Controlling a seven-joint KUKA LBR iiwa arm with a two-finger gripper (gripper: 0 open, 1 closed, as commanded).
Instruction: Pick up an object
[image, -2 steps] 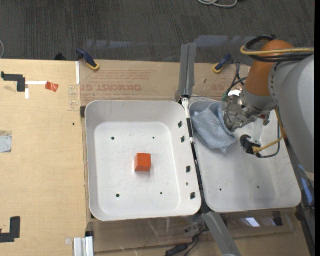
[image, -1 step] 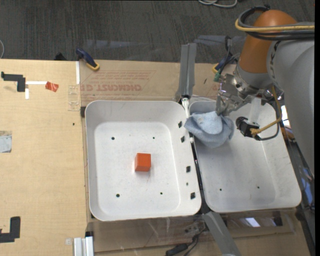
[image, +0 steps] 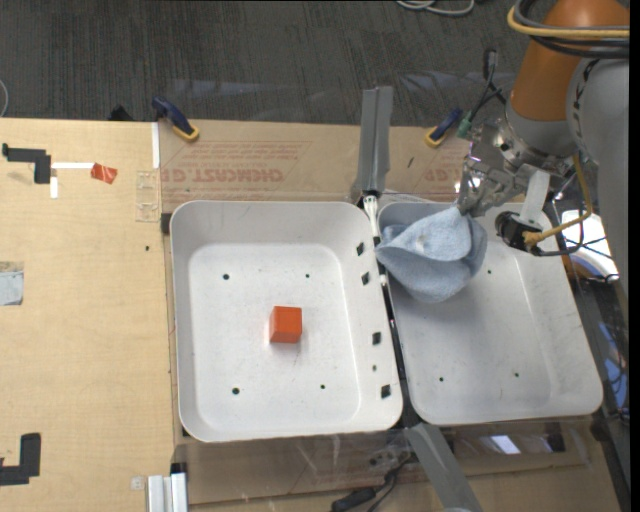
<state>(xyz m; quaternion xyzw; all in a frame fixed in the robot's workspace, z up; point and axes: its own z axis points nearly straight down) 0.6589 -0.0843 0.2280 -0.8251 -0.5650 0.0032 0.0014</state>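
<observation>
Up at roughly one o'clock, the grey arm (image: 590, 100) with its orange band reaches down over the right bin (image: 510, 350). Its jaws are pinched together on the upper right edge of a pale blue-grey cloth (image: 432, 256), which hangs lifted from that corner. The cloth's lower part droops across the bin's ten o'clock corner, touching the divider between the bins. Over in the left bin (image: 200, 330), a small orange-red block (image: 286, 325) sits just below centre, well apart from the cloth. Both bins lie side by side on the cardboard-covered surface (image: 70, 300).
</observation>
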